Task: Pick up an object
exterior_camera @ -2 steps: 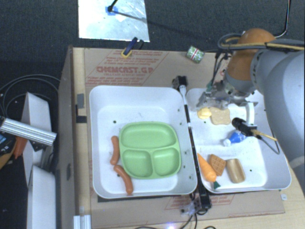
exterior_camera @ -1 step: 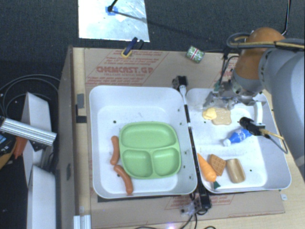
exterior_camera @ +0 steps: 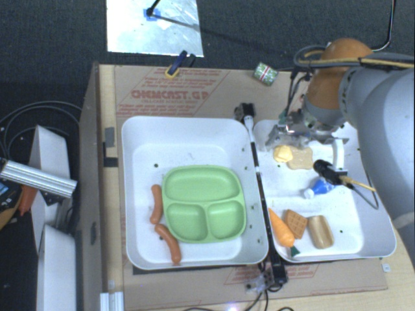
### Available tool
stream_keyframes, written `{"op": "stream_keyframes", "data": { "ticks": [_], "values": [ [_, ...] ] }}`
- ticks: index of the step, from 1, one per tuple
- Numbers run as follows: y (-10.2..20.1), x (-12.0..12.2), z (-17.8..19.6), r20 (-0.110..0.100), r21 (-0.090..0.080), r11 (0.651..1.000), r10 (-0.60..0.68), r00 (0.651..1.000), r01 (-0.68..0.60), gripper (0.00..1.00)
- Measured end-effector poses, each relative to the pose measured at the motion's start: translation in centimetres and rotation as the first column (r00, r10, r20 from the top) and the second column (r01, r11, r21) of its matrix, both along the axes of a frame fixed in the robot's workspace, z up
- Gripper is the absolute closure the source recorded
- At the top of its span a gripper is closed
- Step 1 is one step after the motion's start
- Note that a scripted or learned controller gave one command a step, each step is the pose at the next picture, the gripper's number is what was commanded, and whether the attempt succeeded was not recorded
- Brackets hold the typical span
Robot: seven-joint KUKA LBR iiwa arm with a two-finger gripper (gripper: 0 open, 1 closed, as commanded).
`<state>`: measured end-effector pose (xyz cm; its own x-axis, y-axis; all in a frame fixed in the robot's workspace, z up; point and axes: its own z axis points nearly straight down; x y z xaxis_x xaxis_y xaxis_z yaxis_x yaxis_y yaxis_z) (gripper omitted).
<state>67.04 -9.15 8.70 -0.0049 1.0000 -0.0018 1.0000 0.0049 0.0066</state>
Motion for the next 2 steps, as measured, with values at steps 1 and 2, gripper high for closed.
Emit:
{"op": "stream_keyframes", "data": {
  "ticks": [1,2],
  "values": [
    [-0.1,0.2,1.2,0.005,-0.002,1.0,0.002,1.0,-0.002,1.0],
    [-5.3,-0.7,2.2,-0.003,0.0,1.0,-0.003,1.0,0.003,1.0]
  ]
}}
